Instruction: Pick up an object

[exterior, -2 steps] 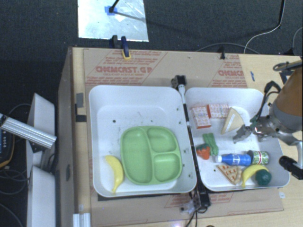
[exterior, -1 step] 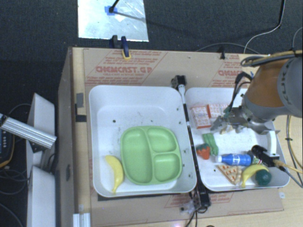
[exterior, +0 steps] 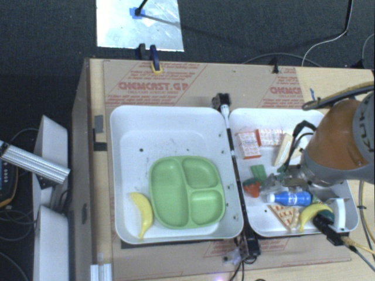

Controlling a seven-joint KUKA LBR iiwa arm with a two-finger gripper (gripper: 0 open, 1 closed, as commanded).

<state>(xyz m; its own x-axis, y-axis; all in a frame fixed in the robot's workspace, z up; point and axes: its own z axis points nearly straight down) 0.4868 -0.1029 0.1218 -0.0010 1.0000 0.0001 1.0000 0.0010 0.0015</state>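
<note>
The arm (exterior: 343, 139) is down over the right bin (exterior: 351, 215), wrist hanging above the clutter in its middle — this looks like the reach-in stage, nothing lifted yet. The gripper (exterior: 280, 180) sits low among the items, just above the blue-and-white bottle (exterior: 291, 198), and whether it is spread or pinched I cannot tell; the metal there blurs into the pile.

The bottle looks the likeliest target: lying on its side, white cap end toward the bin's left wall, blue body toward the right, smooth and round — apt to roll. Touching or just beside it: a pizza slice toy (exterior: 283, 216) toward the near edge, a yellow banana (exterior: 312, 213) to the right, a red piece (exterior: 252, 188) and a green block (exterior: 258, 171) to the left.

Next move, I'd judge: settle squarely across the bottle's width, close, then lift straight up.

Over in the left bin (exterior: 126, 157), a green divided plate (exterior: 187, 192) and a second banana (exterior: 142, 213) at the near-left corner.
</note>
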